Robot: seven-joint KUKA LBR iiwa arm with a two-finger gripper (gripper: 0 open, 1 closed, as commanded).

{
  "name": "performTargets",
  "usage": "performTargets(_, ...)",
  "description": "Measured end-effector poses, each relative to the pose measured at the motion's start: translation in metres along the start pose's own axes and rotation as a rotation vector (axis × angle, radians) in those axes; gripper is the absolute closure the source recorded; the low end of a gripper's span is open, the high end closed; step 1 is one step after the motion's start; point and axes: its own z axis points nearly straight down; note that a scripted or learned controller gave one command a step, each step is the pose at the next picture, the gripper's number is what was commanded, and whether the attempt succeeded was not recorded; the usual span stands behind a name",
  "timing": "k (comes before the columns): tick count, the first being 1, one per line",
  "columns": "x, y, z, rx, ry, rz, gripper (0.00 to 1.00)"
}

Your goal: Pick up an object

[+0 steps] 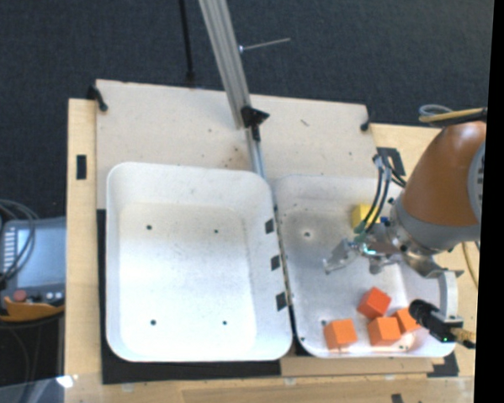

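Observation:
The right bin (311, 208) holds three orange blocks near its front edge: one (340, 333) at the front left, one (376, 302) further back, and one (385, 330) at the front right. A yellow object (363, 215) lies toward the back of that bin, partly hidden by the arm's cables. My gripper (343, 254) hangs low over the middle of the right bin, between the yellow object and the orange blocks. Nothing shows between its fingers.
The left bin (190, 261) stands beside the right one. A slanted metal rail (230, 60) runs from the top of the view down to the gap between the bins. The grey and orange arm (442, 190) covers the right bin's far right side.

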Motion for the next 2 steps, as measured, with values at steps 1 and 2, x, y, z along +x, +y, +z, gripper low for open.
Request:
performTargets(1,0.000,0.001,-0.002,-0.006,-0.001,0.004,0.00)
performTargets(2,0.008,-0.003,0.048,0.001,-0.003,0.007,0.00)
